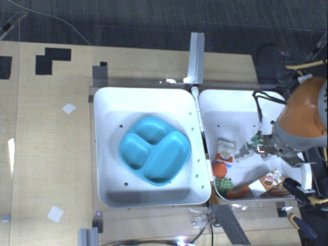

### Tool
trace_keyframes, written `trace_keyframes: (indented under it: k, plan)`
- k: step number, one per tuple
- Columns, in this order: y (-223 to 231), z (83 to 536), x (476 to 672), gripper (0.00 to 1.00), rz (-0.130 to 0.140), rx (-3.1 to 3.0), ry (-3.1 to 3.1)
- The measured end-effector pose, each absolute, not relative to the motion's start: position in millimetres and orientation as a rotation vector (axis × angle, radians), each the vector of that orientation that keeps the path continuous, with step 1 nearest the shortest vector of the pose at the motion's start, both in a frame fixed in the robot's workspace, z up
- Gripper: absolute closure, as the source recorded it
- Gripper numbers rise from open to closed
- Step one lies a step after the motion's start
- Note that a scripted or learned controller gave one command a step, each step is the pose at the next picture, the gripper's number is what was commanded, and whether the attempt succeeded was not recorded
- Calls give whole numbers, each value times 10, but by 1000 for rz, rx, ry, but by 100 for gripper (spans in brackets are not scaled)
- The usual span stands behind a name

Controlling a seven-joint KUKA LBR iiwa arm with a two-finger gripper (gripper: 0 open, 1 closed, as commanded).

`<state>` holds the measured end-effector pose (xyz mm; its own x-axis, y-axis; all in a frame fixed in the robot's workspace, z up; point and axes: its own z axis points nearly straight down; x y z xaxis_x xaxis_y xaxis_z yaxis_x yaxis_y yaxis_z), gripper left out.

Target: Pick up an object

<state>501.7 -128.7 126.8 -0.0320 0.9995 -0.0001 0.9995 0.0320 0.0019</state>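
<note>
End effector [249,148] hovers just right of white packet [224,149].

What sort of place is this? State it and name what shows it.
Probably a robotics lab's bin-picking bench. Two white bins sit in a metal frame on a wooden benchtop, a grey and orange arm reaches over the right one, and a blue divided plate fills the left.
</note>
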Motion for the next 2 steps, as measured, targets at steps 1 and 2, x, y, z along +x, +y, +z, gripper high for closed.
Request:
trace_keyframes:
  k: [1,2]
  plan:
    - [-1883,1493,5679,0,5,1864,2519]
    - [-1030,1111,5434,0,3,1793,2576]
